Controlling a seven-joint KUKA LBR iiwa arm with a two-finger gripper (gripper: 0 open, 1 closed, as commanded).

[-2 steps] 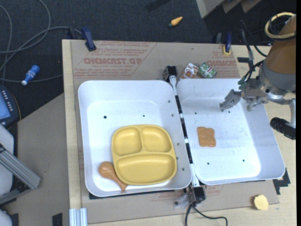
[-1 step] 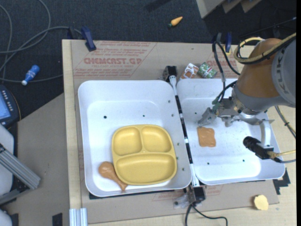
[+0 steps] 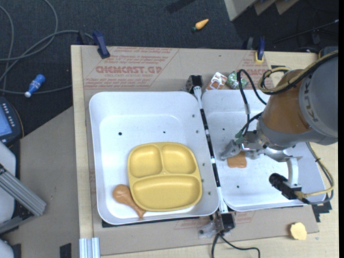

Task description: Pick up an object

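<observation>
One small orange object (image 3: 237, 161) lies in the right bin (image 3: 252, 198), touching the tip of the gripper (image 3: 232, 151); whether anything is pinched I cannot tell. The grey arm (image 3: 301, 109) reaches in above it. In the left bin (image 3: 107, 117) sit a yellow divided plate (image 3: 163, 175) and a tan drumstick-shaped toy (image 3: 126, 196).

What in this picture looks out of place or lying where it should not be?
Several small things lie outside the two bins: a yellow chunk on the bench's near right corner, crumpled wrappers behind the right white bin, an orange carrot-like toy and a blue bottle on the dark floor.
</observation>
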